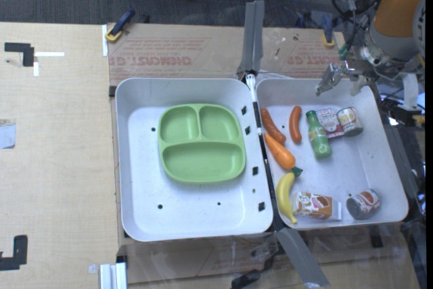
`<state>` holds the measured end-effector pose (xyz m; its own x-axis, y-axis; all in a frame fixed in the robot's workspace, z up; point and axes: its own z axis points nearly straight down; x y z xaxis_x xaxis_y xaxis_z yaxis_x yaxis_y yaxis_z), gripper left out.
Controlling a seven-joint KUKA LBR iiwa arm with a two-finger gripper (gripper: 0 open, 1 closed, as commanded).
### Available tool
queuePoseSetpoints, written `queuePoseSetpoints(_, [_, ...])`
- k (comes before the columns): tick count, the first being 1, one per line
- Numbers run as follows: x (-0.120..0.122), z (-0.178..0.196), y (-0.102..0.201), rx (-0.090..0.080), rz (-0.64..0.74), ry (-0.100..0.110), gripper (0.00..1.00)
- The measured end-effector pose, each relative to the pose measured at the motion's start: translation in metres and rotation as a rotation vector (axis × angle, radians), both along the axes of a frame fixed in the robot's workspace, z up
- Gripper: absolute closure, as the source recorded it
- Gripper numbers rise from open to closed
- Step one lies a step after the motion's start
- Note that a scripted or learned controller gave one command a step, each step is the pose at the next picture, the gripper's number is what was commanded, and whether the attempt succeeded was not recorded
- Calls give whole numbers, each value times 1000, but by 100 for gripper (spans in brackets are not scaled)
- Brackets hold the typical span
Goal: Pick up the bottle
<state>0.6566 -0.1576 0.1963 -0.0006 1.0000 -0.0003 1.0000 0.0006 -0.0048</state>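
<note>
Tabletop (61, 145): two white bins. Pincer (331, 81), splayed and empty, hovers over the right bin's (389, 145) far rim. The green bottle (317, 135) lies below it, wedged beside a can (347, 121), so approach looks tight.

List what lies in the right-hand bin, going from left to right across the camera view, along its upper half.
Long sausage → carrot → short sausage → green bottle → small can. The gripper hangs above the bin's far rim, apart from the bottle.
</note>
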Motion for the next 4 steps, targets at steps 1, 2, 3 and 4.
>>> queuePoseSetpoints(1, [-42,-90,-13,3,77,-7,0])
queuePoseSetpoints(2, [-83,-94,4,-15,492,-28,0])
queuePoseSetpoints(3, [-82,-85,6,-7,490,-26,100])
queuePoseSetpoints(4, [-71,56,104,0,368,-2,100])
